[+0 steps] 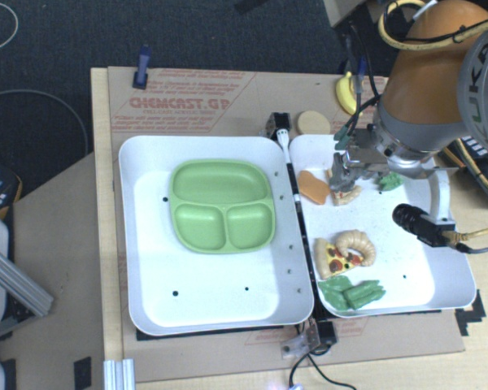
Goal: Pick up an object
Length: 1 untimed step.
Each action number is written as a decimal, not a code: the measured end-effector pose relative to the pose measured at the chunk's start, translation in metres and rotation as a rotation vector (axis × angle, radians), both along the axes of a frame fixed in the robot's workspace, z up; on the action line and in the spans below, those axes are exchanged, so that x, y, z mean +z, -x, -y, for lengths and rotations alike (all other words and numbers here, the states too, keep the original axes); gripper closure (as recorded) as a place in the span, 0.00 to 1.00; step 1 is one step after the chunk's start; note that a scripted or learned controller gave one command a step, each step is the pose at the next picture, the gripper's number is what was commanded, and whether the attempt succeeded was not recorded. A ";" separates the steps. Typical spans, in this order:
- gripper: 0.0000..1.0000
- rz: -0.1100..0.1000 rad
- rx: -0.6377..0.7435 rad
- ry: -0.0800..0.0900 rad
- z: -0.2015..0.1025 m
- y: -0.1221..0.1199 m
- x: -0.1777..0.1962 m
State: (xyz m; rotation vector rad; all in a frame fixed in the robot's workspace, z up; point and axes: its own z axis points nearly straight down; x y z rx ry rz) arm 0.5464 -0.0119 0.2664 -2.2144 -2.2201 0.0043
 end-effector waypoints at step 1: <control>1.00 0.000 0.000 0.000 -0.031 0.070 -0.004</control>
